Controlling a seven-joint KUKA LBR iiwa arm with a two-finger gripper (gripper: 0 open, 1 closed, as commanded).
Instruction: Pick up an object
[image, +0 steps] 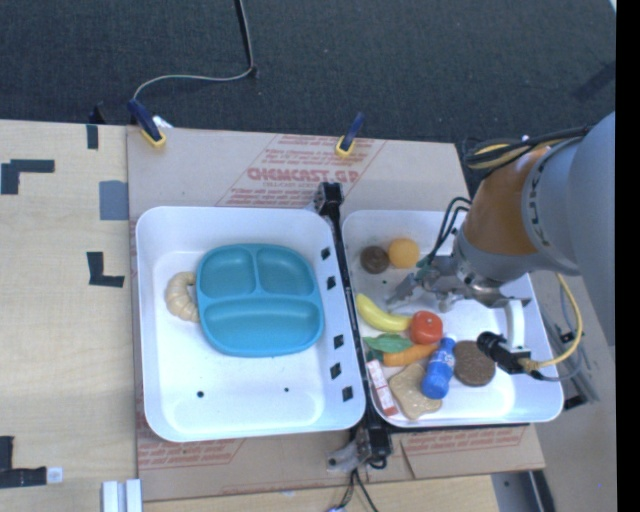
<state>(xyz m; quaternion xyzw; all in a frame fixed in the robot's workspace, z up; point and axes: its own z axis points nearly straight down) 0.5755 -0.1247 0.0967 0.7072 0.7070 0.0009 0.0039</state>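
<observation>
Front of the right bin (540, 405): a tan bread slice (412, 390), a small red-and-white packet (379, 384), a blue bottle (438, 368) with a white cap and a dark brown cookie (474, 366). Just behind: orange carrot (410, 353) with green top, red tomato (426, 326), yellow banana (379, 314). At the back, a brown ball (375, 259) and an orange ball (403, 252). Gripper (432, 285) sits low over the bin's middle, just above the tomato and banana; nothing visibly between its fingers, open or closed can't tell. Left bin (160, 380): blue divided plate (260, 299), with a beige pastry (181, 296) touching its left edge.
</observation>
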